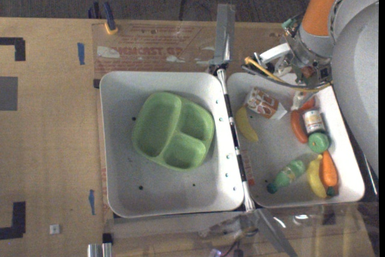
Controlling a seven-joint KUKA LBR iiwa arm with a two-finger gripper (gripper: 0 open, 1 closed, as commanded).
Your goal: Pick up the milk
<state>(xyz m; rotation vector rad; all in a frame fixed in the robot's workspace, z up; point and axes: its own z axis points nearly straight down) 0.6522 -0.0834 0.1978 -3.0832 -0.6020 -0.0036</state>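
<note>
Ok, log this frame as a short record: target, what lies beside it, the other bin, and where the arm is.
target: milk carton, lying on its side at the upper left of the right bin
nearest neighbour: banana, just left of and below the carton
other items in right bin: green bottle, carrot, a second banana, a small can
left bin: holds a green divided plate
arm: wrist over the right bin's upper edge, up and right of the carton
jaws: state hidden

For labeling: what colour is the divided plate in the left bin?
Light green plate, camera view.
</note>
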